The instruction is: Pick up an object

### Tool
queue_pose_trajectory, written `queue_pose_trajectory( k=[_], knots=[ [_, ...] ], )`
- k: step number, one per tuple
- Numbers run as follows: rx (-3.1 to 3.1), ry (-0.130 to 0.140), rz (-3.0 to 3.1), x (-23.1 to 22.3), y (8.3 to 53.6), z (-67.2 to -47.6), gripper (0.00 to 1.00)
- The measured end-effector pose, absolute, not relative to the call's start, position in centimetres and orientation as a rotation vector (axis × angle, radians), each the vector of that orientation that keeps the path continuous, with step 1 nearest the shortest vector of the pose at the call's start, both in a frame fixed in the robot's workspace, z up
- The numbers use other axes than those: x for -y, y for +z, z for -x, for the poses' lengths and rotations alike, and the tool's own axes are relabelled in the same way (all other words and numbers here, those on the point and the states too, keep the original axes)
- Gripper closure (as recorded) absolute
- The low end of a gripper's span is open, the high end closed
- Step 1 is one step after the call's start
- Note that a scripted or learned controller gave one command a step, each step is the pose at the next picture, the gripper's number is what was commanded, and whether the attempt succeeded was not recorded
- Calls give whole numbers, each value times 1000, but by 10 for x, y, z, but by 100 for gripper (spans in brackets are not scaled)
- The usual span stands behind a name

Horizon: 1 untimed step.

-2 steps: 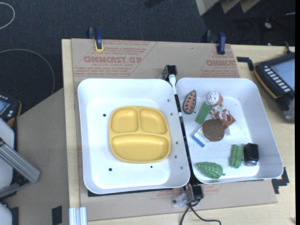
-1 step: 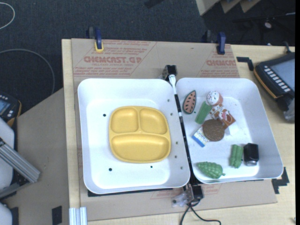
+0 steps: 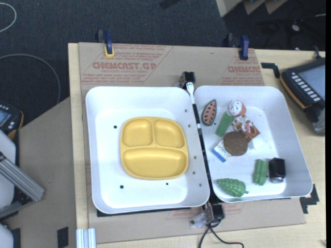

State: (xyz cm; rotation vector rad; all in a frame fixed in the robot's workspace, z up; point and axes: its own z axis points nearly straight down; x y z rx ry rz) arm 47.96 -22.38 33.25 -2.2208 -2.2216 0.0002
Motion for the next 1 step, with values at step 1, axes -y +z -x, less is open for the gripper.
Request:
queue_pose_trajectory(
  k=[1],
  knots=[
    [2224,-1,2223,224,335,-480,100]
  ],
)
